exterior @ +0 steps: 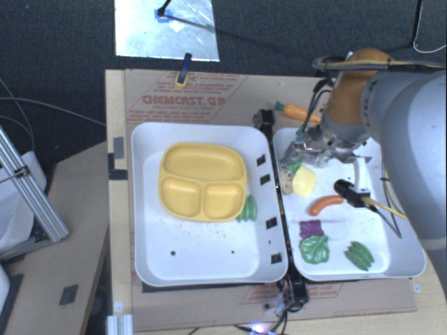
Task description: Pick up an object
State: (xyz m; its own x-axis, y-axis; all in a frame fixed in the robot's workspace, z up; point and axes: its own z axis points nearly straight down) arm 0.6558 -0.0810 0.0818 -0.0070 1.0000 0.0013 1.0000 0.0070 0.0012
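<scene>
The gripper [302, 155] is low in the right bin [404, 253], just above the pale yellow toy [304, 181]. I think it is reaching to grab. I cannot tell how its grabbing end stands. Next it must close on the toy and lift.

I watch through one fixed camera set above the counter [209, 89], looking down at a slant. Both bins sit mid-frame; the arm [398, 117] enters from the right.
</scene>
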